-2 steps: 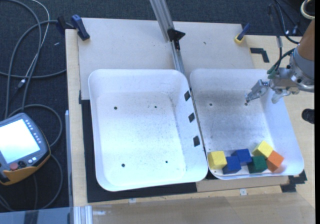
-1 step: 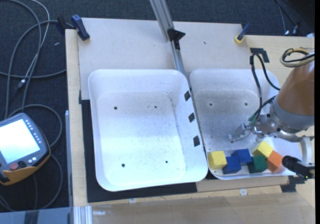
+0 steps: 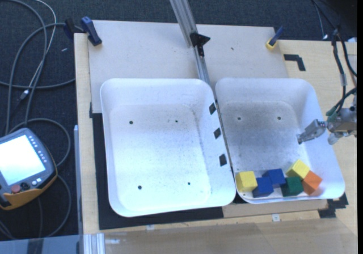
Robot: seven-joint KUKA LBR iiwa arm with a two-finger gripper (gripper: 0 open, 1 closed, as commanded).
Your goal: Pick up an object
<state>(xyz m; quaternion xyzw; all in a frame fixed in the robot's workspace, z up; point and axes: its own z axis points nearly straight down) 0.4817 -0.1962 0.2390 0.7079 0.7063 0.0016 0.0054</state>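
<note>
Blocks are all bunched in the right bin's (image 3: 266, 91) near corner: yellow cube (image 3: 246, 180), blue block (image 3: 268, 182), green cube (image 3: 293, 186), second yellow cube (image 3: 299, 168) and orange cube (image 3: 312, 181), mostly touching each other. Gripper (image 3: 311, 131) sits above & a bit right of the pile in the pic, by the bin's right wall — nothing between its tips, can't tell if spread or shut tbh. Nearest targets look like the second yellow/orange ones, down toward the front wall. Bin floor is speckled white, bare elsewhere; left bin (image 3: 159, 91) beside it — tight cluster, so prob a crowded grab.
</note>
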